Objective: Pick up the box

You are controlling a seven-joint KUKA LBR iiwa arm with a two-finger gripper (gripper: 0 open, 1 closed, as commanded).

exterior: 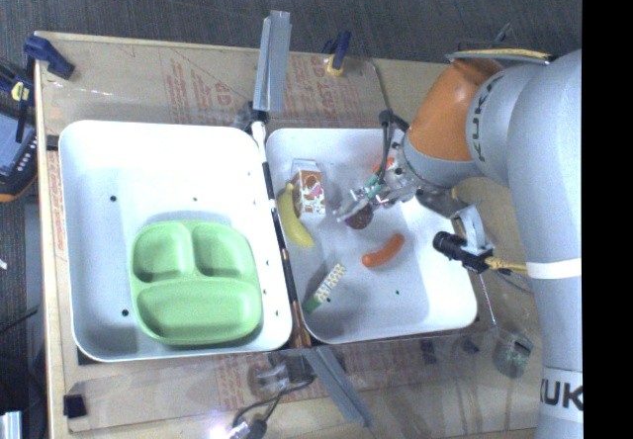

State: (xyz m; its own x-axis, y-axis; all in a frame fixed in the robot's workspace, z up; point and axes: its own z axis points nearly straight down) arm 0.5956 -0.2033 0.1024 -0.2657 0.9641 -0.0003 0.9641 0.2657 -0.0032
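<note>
Claw (356,210): centre-right of frame, finger state cannot be told | box (310,188): upright, upper left of right bin (450,304), beside banana (294,219) | advice: shift left, straddle box, avoid banana.

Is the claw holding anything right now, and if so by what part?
Cannot be told. The claw hangs in the right bin beside the box, with nothing clearly between its tips.
</note>
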